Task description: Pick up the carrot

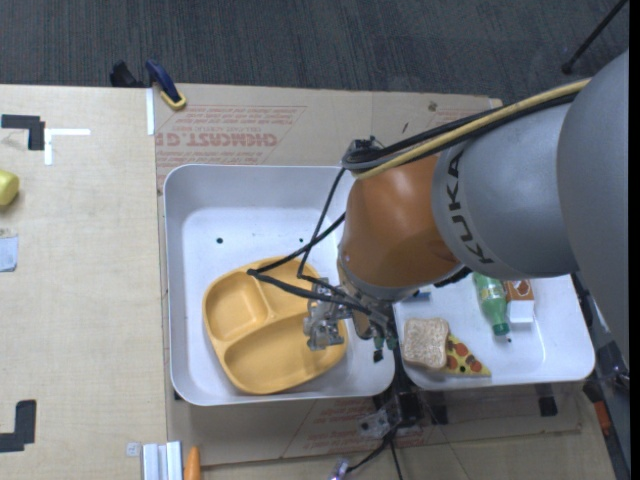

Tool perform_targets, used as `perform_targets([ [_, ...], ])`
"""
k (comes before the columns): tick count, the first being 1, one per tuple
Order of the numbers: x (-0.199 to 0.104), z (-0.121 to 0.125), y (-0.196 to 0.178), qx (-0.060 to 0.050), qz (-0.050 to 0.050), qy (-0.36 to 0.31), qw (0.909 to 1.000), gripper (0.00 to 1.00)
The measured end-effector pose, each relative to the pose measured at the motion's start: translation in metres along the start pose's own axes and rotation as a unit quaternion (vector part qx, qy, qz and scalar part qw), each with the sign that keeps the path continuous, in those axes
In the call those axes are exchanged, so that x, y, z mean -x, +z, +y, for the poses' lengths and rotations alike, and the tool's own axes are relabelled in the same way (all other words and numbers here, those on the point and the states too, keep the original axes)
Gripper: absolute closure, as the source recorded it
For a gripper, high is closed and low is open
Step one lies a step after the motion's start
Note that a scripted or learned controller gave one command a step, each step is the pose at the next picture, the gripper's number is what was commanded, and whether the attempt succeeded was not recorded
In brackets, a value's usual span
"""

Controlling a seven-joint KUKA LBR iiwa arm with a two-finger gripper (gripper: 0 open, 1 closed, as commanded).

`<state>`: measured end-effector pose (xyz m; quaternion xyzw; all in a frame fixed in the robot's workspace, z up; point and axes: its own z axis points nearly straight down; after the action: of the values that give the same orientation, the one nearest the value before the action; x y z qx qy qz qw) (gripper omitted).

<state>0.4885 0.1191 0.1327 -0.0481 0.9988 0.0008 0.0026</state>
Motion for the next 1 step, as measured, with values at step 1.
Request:
perform_targets([
  [1,0.0218,-0.0223,0.0403,0.0,0.001,-0.071,0.9975,1.0],
])
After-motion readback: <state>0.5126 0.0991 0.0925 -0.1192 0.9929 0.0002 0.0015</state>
